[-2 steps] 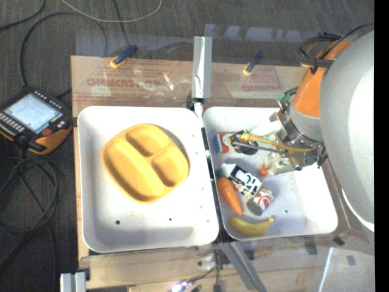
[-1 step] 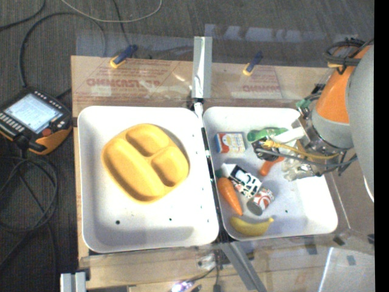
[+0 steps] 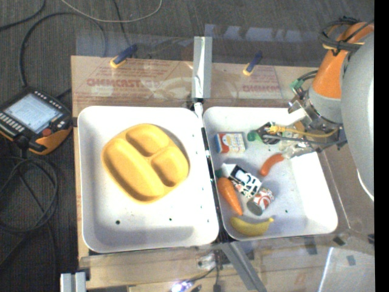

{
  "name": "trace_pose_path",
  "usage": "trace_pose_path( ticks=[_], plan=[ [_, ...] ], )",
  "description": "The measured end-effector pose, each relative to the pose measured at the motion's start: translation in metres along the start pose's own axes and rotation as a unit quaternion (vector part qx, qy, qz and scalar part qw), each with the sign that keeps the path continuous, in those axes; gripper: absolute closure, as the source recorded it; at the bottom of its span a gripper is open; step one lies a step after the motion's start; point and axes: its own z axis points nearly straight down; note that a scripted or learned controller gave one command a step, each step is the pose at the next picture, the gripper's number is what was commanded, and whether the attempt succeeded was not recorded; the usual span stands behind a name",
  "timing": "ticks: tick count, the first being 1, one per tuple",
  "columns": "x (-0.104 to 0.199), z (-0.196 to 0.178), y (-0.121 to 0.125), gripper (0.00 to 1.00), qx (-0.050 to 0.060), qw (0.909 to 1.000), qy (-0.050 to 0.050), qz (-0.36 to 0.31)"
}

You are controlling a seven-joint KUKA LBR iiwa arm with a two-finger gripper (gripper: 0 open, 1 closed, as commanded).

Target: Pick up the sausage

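Two white bins are seen side by side on the bench. The left bin point(image 3: 97, 224) is occupied by a yellow divided plate point(image 3: 146, 161), set slightly askew. The sausage point(image 3: 272, 162), orange-red and tilted with its upper end toward the right, is noted lying on the floor of the right bin point(image 3: 310, 205), near the middle of that bin's upper half and apart from the other items. The gripper point(image 3: 290, 143) is positioned over the upper right part of the same bin, just above and to the right of the sausage; contact between them cannot be confirmed, and whether the gripper is open or closed cannot be told. A small carton point(image 3: 230, 142) is recorded left of the sausage. Lower down, a carrot point(image 3: 230, 195), a black-and-white packet point(image 3: 245, 180) and a red-and-white can point(image 3: 262, 199) are clustered close together, with a banana point(image 3: 251, 225) by the bin's near wall.
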Motion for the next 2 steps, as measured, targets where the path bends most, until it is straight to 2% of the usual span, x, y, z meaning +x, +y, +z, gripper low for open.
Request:
trace_pose_path(
  ticks=[1,2],
  plan=[
    [-0.019,0.0,-0.015,1.0,0.0,0.9995,0.0,-0.031],
    [-0.02,0.021,-0.017,1.0,0.001,0.9997,0.0,-0.026]
  ],
)
